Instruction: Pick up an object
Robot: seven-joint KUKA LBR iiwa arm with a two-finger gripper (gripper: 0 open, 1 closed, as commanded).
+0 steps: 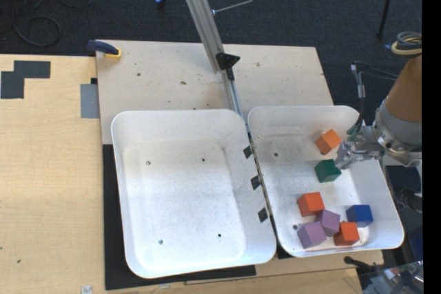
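1. End effector (350,153) is hanging over the right bin (296,117), reaching in from the view's right, with its tip sitting just above and to the right of a green block (327,171). Whether it is open or closed cannot be told at this size; nothing is showing as gripped.
2. Green block is lying near the middle of the right bin, tilted, and appearing to be just beside or under the tip; contact cannot be confirmed.
3. Orange block (329,141) is sitting just up-left of the tip, near but apart from the green one.
4. Remaining blocks are clustering at the near right corner of the same bin: a red-orange block (311,203), two purple blocks (311,234) and (331,222), a blue block (359,214), and a small orange-red block (346,233) touching its neighbours.
5. Left bin (179,124) is resting alongside on the tabletop (158,72), taking no part in the work.
6. Judgement: the green block is looking like the likely target, lying down-left of the tip, so the coming move is calling for a short shift that way and a descent.
7. Risk: the block's tilt is making a slip likely.
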